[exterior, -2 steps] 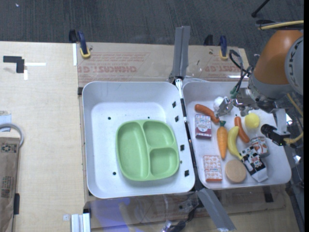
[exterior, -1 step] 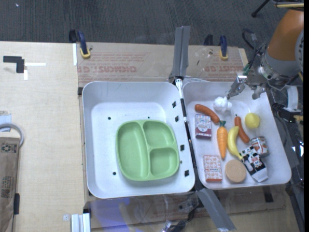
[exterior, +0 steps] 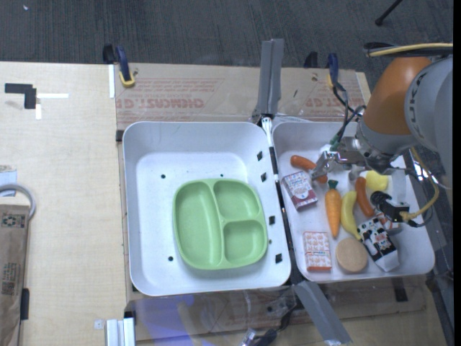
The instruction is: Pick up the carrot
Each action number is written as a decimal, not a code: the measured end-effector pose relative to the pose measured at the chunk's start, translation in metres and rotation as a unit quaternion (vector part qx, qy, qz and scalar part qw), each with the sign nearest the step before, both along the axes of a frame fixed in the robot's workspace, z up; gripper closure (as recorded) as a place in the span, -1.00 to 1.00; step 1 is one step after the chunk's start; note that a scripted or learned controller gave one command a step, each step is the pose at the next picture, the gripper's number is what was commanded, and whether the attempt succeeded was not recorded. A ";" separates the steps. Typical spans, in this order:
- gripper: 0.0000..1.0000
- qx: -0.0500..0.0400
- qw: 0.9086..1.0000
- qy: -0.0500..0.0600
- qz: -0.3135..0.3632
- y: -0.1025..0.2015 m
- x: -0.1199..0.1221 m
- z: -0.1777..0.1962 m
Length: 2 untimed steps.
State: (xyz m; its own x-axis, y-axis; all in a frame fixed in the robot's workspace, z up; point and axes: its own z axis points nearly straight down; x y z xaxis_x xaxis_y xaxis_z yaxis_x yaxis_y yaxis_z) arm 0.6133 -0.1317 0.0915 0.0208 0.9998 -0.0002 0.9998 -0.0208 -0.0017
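Toward the middle of the right bin (exterior: 425,262), the carrot (exterior: 333,210) lies on the white floor, long axis running roughly up and down the view, its small green top (exterior: 332,185) at the far end and the orange body tapering toward the near end. It looks like a toy of moulded plastic: light, stiff, smooth-skinned, so probably a little slippery and apt to roll or squirt sideways under an off-centre pinch. It should not be fragile.

Close neighbours crowd it. A yellow banana (exterior: 348,212) lies just beside its right flank, a red-and-white box (exterior: 300,190) sits near its left, and a round tan cookie (exterior: 352,255) rests just past its tip. The thick upper half of the body seems the best place to take hold, with the fingers closing across the width, though the banana leaves little room on that side.

The hand (exterior: 325,166) hovers just beyond the green top, near a small red-orange piece (exterior: 302,162). Whether it is parted or closed I cannot tell; nothing is visibly in it. The left bin (exterior: 144,193) holds a green divided plate (exterior: 220,223).
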 end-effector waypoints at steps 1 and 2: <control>-1.00 0.001 0.968 -0.001 0.252 -0.003 -0.071 0.000; 1.00 0.001 0.968 -0.002 0.250 -0.004 -0.070 0.010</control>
State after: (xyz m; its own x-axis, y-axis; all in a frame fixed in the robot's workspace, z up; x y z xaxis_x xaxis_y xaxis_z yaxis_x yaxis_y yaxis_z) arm 0.5433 -0.1356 0.1013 -0.4654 0.8851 0.0000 0.8851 0.4654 0.0021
